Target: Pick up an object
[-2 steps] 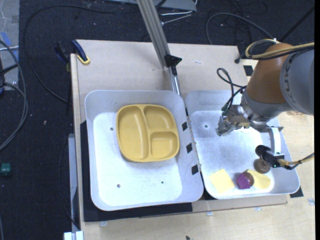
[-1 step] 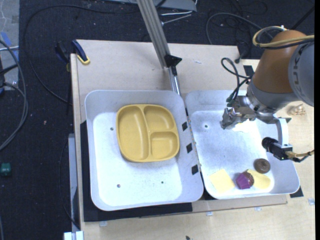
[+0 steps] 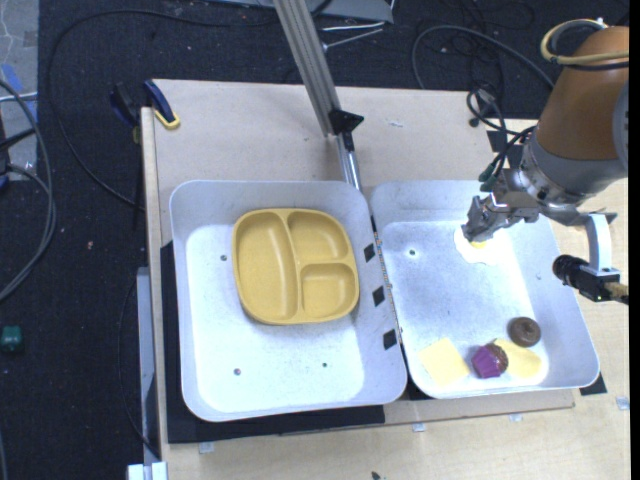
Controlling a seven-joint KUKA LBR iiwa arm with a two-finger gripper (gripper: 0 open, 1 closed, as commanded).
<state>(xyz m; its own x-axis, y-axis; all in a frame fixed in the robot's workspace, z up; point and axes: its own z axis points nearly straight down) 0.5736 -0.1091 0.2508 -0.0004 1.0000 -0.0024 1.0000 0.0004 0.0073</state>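
The right bin [image 3: 440,288] holds several small objects. A pale yellow piece [image 3: 478,248] lies near its far side, partly hidden under my gripper [image 3: 480,226], which hangs directly over it. Near the front edge sit a pale yellow block [image 3: 443,360], a purple object [image 3: 488,360] and a brown round object [image 3: 524,331], with another yellow piece [image 3: 527,364] beside the purple one. The arm [image 3: 585,108] reaches in from the right. Nothing is visibly lifted between the fingers.
The left bin [image 3: 200,368] bears a yellow divided plate [image 3: 296,265]. A metal pole [image 3: 310,58] slants down to the joint between the bins. Cables lie on the dark floor around the bench. A black fitting [image 3: 590,278] sits at the right bin's right rim.
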